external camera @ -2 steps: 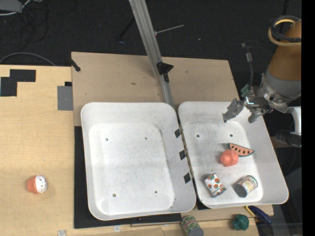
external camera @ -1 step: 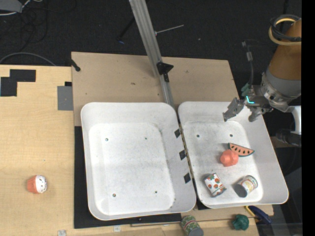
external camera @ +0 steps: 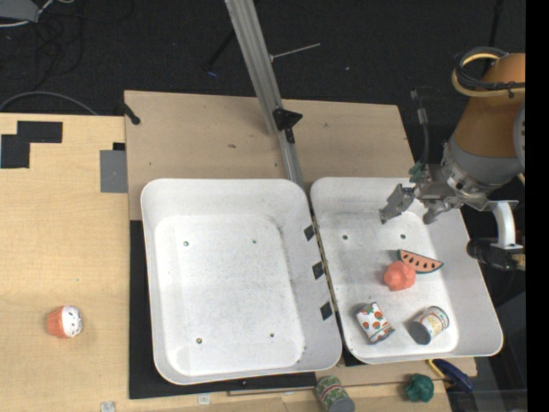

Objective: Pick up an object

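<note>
Nothing is being held yet: the end effector (external camera: 413, 204) is being seen spread open over the right bin (external camera: 343, 197), above the watermelon slice (external camera: 420, 262) and red toy (external camera: 398, 275); the pick is judged outstanding.

No words, brand names, numbers or signs can be read anywhere in this overhead view. The small white can (external camera: 374, 323) lying in the right bin (external camera: 360, 204) carries red spots rather than lettering. The tin (external camera: 429, 324) beside it has a pale label, but any print on it is too small to make out. The round orange and white toy (external camera: 64, 322) on the wooden bench at the left shows dark marks on its white face, too blurred to tell whether they are writing.
</note>
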You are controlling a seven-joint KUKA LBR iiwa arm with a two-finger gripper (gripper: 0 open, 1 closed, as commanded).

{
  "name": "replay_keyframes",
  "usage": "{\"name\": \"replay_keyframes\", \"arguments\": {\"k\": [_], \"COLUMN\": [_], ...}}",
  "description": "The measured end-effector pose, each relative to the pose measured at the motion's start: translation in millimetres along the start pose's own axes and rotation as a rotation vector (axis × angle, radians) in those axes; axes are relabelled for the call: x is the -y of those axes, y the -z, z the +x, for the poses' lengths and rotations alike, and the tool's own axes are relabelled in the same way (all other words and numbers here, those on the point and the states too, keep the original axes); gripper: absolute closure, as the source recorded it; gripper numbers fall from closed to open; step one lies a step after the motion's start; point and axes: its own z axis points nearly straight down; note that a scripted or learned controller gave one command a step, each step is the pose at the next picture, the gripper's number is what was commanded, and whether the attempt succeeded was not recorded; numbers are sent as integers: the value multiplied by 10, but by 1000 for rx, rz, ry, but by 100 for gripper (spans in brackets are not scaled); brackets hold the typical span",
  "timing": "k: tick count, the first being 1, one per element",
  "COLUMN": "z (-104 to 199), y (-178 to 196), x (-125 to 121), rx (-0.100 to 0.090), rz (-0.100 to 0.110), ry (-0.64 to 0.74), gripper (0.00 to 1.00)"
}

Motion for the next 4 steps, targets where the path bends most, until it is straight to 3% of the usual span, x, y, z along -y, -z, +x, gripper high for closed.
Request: {"name": "replay_keyframes", "arguments": {"k": [2, 3, 4], "z": [-5, -18, -54], "y": [-901, -775, -153], "x": [-10, -18, -76], "rx": [-1, -1, 2], "rz": [5, 1, -7], "ry": [-1, -4, -1], "gripper": [0, 100, 100]}}
